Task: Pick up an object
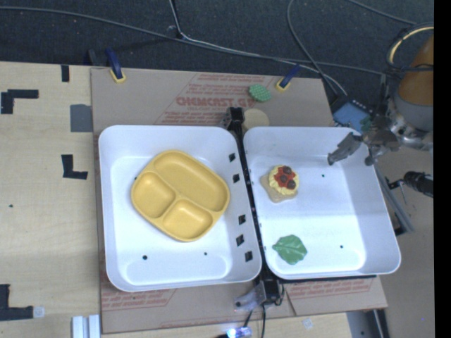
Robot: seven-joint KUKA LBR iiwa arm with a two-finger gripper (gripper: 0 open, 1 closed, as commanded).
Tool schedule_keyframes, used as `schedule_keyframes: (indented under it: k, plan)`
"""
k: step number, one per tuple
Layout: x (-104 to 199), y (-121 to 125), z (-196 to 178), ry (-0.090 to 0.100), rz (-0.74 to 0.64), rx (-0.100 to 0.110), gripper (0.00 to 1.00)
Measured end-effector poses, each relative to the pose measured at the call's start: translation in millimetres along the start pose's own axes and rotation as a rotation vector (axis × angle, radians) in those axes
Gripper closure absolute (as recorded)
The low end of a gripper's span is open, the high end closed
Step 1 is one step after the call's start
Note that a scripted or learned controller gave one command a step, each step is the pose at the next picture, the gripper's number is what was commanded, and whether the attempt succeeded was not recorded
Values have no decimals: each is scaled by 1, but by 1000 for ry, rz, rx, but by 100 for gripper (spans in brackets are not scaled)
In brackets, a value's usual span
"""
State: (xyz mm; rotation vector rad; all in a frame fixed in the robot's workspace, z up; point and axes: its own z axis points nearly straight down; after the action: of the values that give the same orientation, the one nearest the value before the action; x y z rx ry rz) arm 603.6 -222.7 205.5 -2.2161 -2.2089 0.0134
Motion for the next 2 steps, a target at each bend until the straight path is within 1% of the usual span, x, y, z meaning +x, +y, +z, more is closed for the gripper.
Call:
schedule_keyframes:
  k: [1, 2]
  plan:
    - [1, 3, -9, -3, -4, -14, 0]
    - [4, -5, 39, -3, -5, -10, 0]
